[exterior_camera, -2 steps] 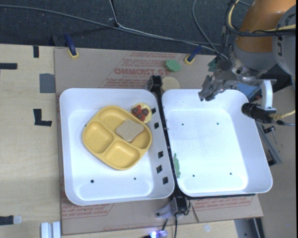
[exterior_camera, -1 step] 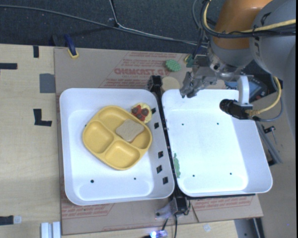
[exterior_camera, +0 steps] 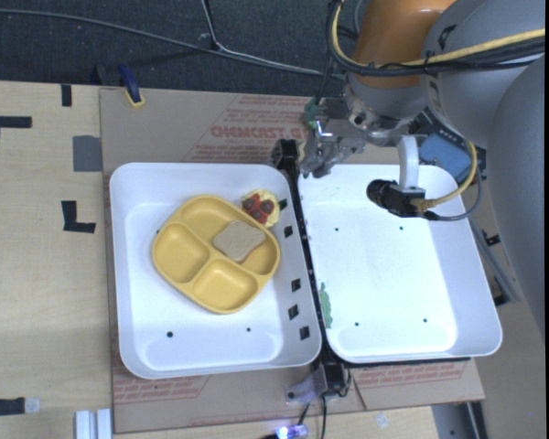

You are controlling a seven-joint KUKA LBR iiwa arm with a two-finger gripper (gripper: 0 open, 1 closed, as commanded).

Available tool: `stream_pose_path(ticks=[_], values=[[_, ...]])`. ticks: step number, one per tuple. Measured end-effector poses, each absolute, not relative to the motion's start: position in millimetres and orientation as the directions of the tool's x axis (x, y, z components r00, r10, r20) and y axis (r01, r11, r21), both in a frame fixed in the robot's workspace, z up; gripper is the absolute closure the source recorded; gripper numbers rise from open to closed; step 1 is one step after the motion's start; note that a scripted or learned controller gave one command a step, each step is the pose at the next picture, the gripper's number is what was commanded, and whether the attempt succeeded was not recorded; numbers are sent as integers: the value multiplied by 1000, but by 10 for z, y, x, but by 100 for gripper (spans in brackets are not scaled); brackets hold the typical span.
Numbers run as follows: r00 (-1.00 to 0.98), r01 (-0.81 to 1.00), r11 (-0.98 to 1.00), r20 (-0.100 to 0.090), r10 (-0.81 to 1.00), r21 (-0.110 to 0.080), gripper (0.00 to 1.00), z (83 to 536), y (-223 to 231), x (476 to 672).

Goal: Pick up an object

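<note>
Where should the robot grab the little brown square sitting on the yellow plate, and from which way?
Probably straight down from above. The brown square lies flat in a compartment of the yellow divided plate, so its sides are the part to pinch. The hand would close across two opposite edges, likely the pair away from the plate's ridges, where fingers have more room.

Yellows and whites on a tan bench

The divided tray (exterior_camera: 215,262) is mustard yellow, with a tan-brown slice (exterior_camera: 238,240) in it and a red-and-dark bit (exterior_camera: 260,208) at its far edge; both bins (exterior_camera: 133,245) are white, the cardboard (exterior_camera: 220,126) underneath tan with red print.
</note>
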State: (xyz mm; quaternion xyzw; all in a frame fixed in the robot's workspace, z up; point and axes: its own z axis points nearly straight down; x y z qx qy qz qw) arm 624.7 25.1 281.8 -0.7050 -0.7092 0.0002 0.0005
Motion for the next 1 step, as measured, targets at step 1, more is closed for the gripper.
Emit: stream_pose_path(ticks=[1], values=[[-5,1000,5,0,1000,-2,100,2740,693,6297]])
